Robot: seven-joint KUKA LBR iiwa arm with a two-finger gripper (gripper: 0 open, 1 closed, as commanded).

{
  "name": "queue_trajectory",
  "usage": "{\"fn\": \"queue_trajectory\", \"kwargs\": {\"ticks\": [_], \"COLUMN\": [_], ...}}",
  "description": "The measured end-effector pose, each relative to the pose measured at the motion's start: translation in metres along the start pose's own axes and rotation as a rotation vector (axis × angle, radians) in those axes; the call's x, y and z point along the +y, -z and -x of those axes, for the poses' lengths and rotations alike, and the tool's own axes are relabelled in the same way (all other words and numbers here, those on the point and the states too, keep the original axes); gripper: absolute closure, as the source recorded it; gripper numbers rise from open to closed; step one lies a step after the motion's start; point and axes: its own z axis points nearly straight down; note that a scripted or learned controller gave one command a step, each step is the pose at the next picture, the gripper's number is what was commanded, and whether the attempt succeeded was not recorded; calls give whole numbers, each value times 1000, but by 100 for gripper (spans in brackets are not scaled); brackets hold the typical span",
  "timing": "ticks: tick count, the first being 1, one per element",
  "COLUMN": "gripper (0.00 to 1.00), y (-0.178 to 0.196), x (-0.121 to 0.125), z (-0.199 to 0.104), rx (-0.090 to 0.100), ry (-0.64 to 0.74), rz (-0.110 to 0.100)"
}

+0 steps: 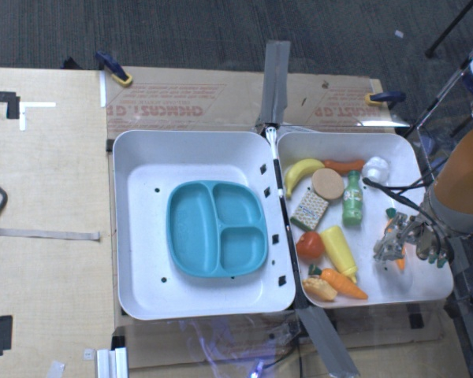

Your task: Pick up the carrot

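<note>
Carrot (345, 284) is found in the right bin (426, 290), close to its near wall, lying flat and slanted, with its thick end towards the tomato (310, 246) and its tip pointing at the bin's near right corner. It is touched on its left by a pale bread-like piece (318, 290), and the yellow bottle (339, 249) lies just above it, so that the thick end is crowded while the tapered half is bare on its right side.

The gripper (398, 246) is seen over the right part of the same bin, near the carrot but apart from it, to its upper right. Small orange patches are visible about the gripper, and it cannot be told what they are. Whether the jaws are spread or pressed together cannot be told, as they are blurred and partly masked by cables. Nothing can be made out between them.

The carrot is judged to be a light, stiff plastic toy with a smooth, rounded and probably slippery skin. A hold across the middle of its length is judged best, with the jaws set square to its long axis; at the narrow tip it could be squeezed out sideways, and at the thick end the bread-like piece and the bottle would be in the way.
</note>
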Motion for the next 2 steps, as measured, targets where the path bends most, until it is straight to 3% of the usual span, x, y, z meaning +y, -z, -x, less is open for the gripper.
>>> {"fn": "queue_trajectory", "kwargs": {"ticks": [2], "gripper": [100], "y": [20], "x": [2], "z": [5], "rx": [-12], "ry": [8], "rz": [-2]}}
